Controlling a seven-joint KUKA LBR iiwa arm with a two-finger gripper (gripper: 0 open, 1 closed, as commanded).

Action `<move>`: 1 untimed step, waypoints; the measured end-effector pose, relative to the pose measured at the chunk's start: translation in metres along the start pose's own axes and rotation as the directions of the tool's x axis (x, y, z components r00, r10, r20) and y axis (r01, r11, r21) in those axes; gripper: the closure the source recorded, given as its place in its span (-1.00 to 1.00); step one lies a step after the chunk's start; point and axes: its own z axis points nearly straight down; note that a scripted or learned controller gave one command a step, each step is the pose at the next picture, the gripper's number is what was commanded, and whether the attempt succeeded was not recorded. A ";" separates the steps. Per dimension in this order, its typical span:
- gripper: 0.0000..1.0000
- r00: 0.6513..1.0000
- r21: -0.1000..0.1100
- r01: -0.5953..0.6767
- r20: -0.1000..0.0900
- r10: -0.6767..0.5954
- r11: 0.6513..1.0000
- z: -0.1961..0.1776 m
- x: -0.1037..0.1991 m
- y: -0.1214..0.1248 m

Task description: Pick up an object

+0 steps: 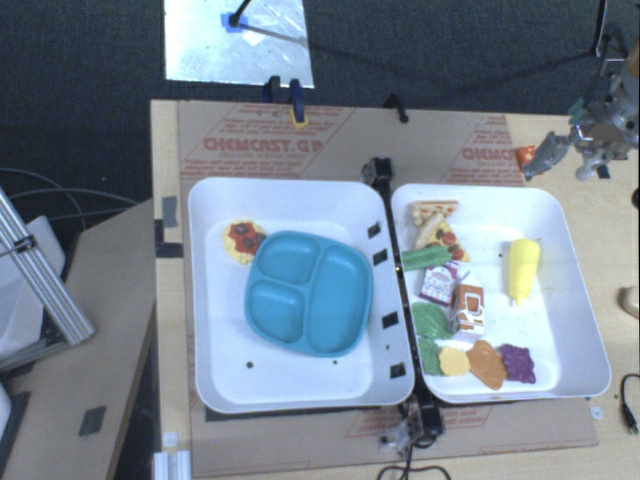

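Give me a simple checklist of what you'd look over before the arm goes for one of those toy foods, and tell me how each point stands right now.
1. Things to pick lie in the right bin: ok, a pile along its left side.
2. One item stands apart from the rest: ok, the yellow corn cob lies alone on bare floor.
3. Gripper is above a target: not ok, it hangs beyond the bin's top right corner.
4. Gripper carries nothing: cannot tell, too small and blurred.
5. Left bin crowding: ok, only the blue divided plate and a small pizza toy beside it.
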 end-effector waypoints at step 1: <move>-1.00 1.000 0.017 -0.005 -0.006 0.005 1.000 0.112 0.003 -0.093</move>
